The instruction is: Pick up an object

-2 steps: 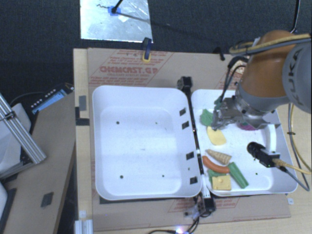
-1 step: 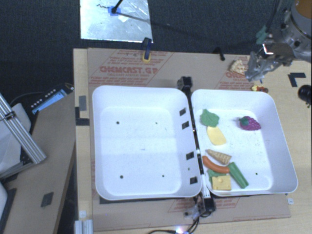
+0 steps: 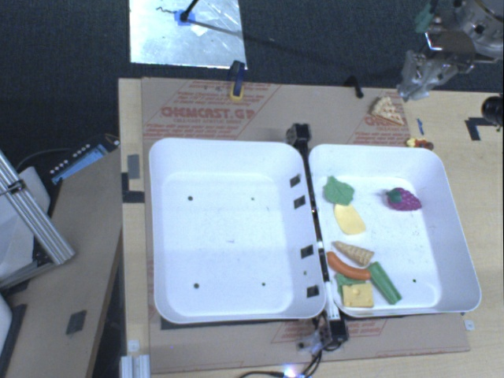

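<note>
The right white bin (image 3: 453, 235) holds several toy foods: a green leafy piece (image 3: 339, 189), purple grapes (image 3: 402, 199), a pale yellow piece (image 3: 350, 220), a tan cone (image 3: 353, 252), an orange sausage (image 3: 347, 267), a green cucumber (image 3: 385, 282) and a yellow cheese block (image 3: 359, 295). A pizza slice (image 3: 387, 110) lies on the cardboard beyond the bin's far edge. My gripper (image 3: 417, 77) hangs at the top right, above and just right of the pizza slice, well away from the bin's contents. Nothing shows in its grasp.
The left white bin (image 3: 228, 235) sits beside the right one, with black clips (image 3: 303, 203) along the shared wall. A shiny metal sheet (image 3: 187, 22) and a yellow clamp (image 3: 236, 81) lie at the back. An aluminium rail (image 3: 31, 211) stands at the left.
</note>
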